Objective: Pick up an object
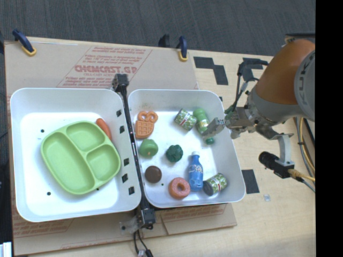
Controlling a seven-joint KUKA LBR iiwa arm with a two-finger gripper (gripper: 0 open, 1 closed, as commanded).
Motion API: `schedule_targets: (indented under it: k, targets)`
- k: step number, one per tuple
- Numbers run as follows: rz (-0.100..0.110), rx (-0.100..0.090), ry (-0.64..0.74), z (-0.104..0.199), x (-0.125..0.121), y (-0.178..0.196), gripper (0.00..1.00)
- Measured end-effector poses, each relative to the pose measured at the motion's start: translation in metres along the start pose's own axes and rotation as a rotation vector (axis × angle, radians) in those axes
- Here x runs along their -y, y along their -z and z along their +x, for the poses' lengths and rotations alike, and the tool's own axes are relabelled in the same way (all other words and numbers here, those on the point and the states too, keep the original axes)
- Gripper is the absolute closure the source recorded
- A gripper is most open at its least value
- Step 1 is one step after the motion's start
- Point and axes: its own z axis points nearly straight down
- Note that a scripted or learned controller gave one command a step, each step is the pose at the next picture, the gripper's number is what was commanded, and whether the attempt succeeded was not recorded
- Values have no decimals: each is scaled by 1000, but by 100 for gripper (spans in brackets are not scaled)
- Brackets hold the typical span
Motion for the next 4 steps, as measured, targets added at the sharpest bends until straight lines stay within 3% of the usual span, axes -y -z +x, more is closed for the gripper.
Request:
schedule_targets:
  k: [1,2,3,4]
  targets:
    - [0,-1,2,-9,28,-135,0]
    - [0,1,8,-10,28,-125,100]
    - [-5,2,1,8,-24,42,100]
    - [-3,2,0,-4,53,23,100]
